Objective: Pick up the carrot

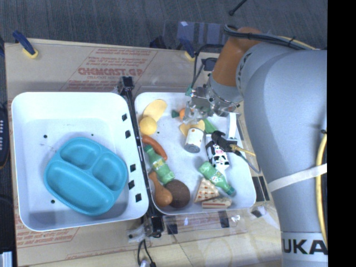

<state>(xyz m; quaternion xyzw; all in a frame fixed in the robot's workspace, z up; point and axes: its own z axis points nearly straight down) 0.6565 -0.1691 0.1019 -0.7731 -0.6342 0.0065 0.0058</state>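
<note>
The carrot [178, 114] appears as a small orange piece with a green end, lying near the back of the right bin [245, 174]. My gripper [194, 108] hangs low over that back part of the bin, just right of the carrot and above a yellow toy [191, 128]. The wrist and its orange band [228, 60] cover the space behind it. Whether anything sits in the gripper is hidden by clutter.
The right bin is crowded: a yellow fruit [154, 110], an orange-red sausage-like toy [154, 147], a green bottle [162, 170], a brown ball [178, 192], a white can [193, 140], a cow figure [219, 157] and a waffle wedge [207, 191]. The left bin [33, 110] holds a blue divided plate [86, 174].
</note>
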